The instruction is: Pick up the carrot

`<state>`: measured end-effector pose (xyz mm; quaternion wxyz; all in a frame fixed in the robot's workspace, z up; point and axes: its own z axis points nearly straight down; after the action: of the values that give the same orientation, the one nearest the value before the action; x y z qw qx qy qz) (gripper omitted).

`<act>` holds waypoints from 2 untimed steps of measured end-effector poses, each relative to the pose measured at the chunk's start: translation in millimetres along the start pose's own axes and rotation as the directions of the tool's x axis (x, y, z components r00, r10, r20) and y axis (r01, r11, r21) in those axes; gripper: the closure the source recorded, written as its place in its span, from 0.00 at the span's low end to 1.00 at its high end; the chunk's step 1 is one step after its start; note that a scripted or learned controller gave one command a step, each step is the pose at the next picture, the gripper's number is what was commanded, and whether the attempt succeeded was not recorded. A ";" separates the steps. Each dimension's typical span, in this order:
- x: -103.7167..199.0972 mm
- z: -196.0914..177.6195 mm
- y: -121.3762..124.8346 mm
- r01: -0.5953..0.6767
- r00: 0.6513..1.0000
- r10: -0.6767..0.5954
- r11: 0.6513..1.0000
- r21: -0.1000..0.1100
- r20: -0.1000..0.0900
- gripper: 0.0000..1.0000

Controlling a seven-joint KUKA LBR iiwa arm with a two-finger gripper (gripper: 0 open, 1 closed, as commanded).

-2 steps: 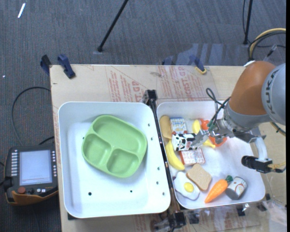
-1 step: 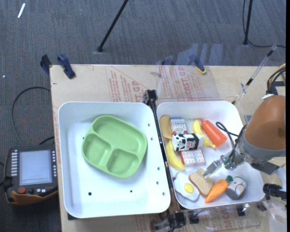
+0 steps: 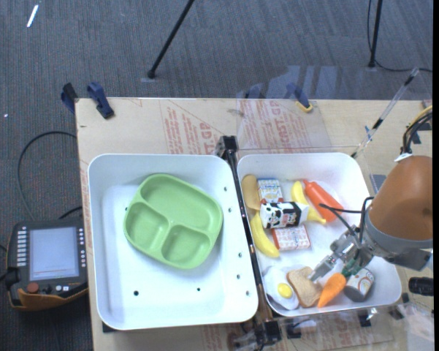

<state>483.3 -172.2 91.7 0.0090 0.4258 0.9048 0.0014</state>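
Grey carpet surrounds the bench (image 3: 168, 123), where the left bin (image 3: 102, 196) holds a green divided plate (image 3: 174, 221) and the right bin (image 3: 350, 168) a crowd of toy foods. The carrot (image 3: 332, 289) lies at that bin's near edge just beside the toast (image 3: 304, 285). The tool (image 3: 339, 262) hangs just above it, so I would close squarely across the carrot's thick middle and clear of the toast. Whether the tool is spread or closed I cannot tell, since the arm's bulk hides part of it.
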 end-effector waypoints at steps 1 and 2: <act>0.7 -7.3 -0.7 -0.010 1.000 0.010 1.000 0.003 -0.016 1.00; 66.0 -141.9 53.8 0.127 0.992 -0.126 0.992 0.004 -0.015 1.00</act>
<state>480.3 -86.3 233.2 0.0014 0.3676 0.9300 0.0018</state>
